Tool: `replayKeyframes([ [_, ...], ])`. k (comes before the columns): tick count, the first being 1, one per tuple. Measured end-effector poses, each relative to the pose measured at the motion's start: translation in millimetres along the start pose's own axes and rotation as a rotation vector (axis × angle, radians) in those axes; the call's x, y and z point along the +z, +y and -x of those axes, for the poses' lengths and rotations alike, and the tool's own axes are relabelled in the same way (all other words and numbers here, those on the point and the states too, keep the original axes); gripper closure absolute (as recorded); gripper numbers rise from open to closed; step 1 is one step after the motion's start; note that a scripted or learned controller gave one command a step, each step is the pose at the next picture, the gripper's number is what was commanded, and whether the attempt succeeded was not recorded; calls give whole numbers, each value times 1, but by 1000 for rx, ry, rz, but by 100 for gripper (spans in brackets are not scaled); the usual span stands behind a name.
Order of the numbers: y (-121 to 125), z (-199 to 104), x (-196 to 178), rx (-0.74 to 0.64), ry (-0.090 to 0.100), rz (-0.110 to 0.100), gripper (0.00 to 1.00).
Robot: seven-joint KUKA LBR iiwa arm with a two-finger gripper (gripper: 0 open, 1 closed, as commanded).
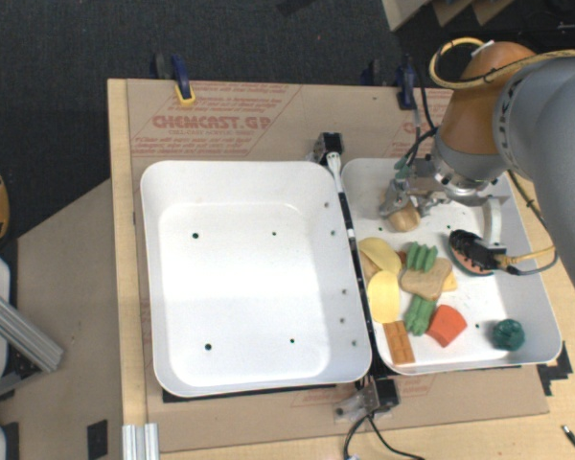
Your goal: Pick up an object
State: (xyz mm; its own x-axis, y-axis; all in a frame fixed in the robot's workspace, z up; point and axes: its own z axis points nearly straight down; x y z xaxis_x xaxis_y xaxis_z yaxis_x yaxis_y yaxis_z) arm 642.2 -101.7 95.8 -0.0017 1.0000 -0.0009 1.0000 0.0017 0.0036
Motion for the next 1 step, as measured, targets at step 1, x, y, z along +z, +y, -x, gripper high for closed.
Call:
replayKeyframes([
  [1, -5, -76, -96, -7, 4, 8, 100],
])
